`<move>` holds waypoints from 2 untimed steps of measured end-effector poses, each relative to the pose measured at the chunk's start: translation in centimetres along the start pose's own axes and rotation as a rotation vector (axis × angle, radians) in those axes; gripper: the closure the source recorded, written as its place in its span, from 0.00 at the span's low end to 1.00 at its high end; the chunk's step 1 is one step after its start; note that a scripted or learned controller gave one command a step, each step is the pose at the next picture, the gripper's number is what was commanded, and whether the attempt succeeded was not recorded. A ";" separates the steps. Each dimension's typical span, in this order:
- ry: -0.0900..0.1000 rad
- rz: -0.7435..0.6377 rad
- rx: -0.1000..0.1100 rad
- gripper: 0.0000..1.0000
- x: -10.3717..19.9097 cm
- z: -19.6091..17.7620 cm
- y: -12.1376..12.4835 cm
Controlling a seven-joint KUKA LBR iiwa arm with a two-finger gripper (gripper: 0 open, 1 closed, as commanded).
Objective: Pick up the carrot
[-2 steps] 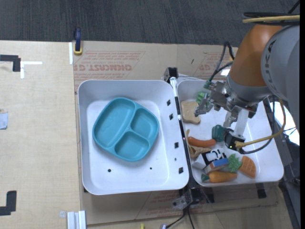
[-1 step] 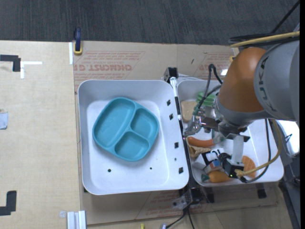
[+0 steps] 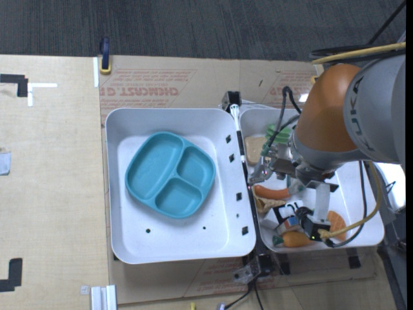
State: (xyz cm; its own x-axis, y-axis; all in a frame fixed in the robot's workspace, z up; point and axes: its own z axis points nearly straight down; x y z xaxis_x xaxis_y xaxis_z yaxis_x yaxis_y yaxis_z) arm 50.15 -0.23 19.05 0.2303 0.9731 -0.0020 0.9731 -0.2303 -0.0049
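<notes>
The slim orange carrot (image 3: 271,190) lies in the right-hand shallow white bin (image 3: 359,202), just under the pincer (image 3: 262,172). Whether the pincer is apart or together I cannot tell, so the lift looks undone.

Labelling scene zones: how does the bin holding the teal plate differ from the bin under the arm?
Contents: the plate bin holds one thing, a teal divided plate. The arm bin holds several small things, among them the orange carrot.
Visibility: the plate bin lies fully open to the camera, while the arm bin is largely covered by the arm.
Shared: both are shallow and white, and they sit side by side.
</notes>
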 end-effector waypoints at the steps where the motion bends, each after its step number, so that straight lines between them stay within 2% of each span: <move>1: 0.000 0.000 0.000 0.00 0.0 0.0 0.0; 2: 0.000 0.000 0.000 0.00 0.0 0.0 0.0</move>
State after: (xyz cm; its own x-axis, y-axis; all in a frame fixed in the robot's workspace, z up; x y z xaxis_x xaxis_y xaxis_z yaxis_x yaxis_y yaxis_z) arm 50.15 -0.23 19.05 0.2301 0.9732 -0.0020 0.9732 -0.2301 -0.0049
